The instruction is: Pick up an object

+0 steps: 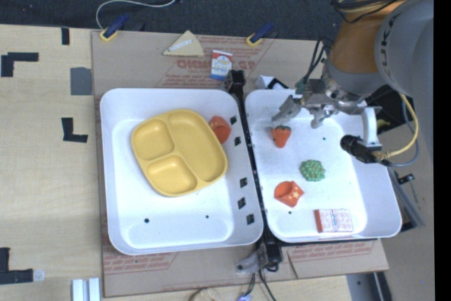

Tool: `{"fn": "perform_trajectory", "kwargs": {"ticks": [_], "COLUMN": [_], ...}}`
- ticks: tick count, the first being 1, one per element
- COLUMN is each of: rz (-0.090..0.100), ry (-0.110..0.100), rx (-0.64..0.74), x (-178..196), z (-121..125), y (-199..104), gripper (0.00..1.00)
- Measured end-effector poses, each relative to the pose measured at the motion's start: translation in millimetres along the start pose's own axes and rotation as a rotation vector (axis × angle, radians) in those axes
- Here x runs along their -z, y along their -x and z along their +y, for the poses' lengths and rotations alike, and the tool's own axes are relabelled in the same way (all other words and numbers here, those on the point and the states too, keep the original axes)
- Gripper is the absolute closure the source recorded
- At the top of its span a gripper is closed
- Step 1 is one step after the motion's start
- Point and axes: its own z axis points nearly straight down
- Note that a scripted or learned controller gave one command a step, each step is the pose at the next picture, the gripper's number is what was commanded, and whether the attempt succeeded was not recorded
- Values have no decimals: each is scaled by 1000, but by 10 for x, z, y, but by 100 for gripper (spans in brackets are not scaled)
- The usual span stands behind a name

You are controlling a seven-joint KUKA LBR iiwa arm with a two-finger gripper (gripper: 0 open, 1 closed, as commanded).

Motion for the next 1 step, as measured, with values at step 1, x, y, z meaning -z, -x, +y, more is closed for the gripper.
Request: {"fn": "perform_trajectory", "kwargs": {"ticks": [1], "rz": [-1], "ry": [6], "rx": [1], "x": [-964], "z": [251], "y": [-23], "gripper": [0]}}
